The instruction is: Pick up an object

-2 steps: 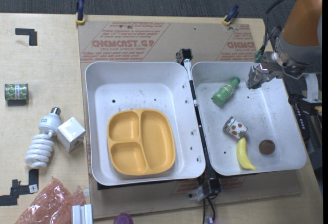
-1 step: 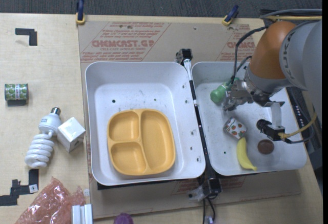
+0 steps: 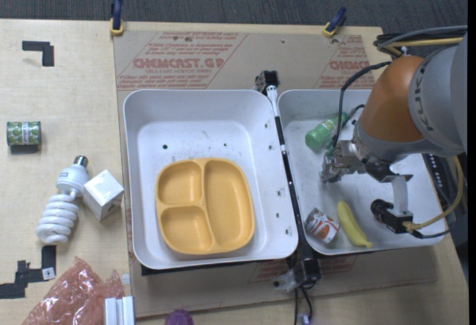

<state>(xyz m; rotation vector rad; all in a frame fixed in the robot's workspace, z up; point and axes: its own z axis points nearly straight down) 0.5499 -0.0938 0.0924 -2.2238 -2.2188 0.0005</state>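
Pincer [image 3: 332, 169] low in right bin [image 3: 294, 111] — finger state impossible to tell. Green object [image 3: 321, 134] just above, near bin's far wall (banana [image 3: 352, 224] lies below, long axis slanting down-right).

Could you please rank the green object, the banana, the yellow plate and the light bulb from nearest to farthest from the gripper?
Measured from the gripper:
1. Green object, right bin, just above.
2. Banana, right bin, below.
3. Yellow plate, left bin.
4. Light bulb, on the bench, far left.

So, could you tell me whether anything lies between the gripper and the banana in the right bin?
Nothing visible does: the gripper hangs over bare bin floor, and the banana lies just below it in the view.
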